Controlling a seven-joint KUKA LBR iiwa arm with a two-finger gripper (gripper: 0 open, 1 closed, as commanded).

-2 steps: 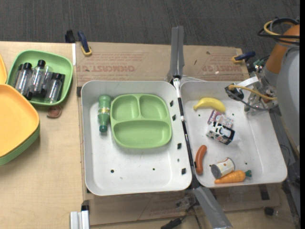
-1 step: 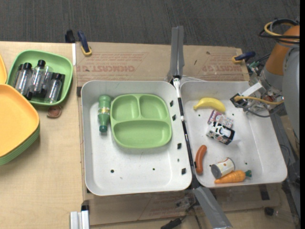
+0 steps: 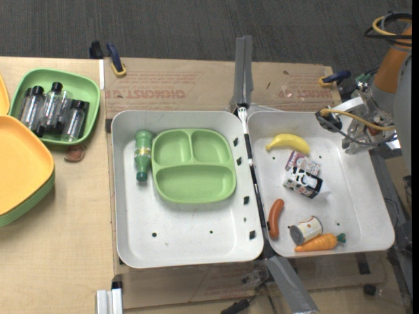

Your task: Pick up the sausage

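Cardboard sheet (image 3: 196, 87): red "CHEMCRZT" print, upside-down, approx.

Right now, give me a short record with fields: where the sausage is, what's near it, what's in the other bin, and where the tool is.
target: red-orange sausage, lying along the left wall of the right white bin
nearby: small tin can and orange carrot to its right
same bin: yellow banana, black-and-white carton
left white bin: green divided plate, green bottle
tool: over the right bin's upper right edge, apart from the sausage
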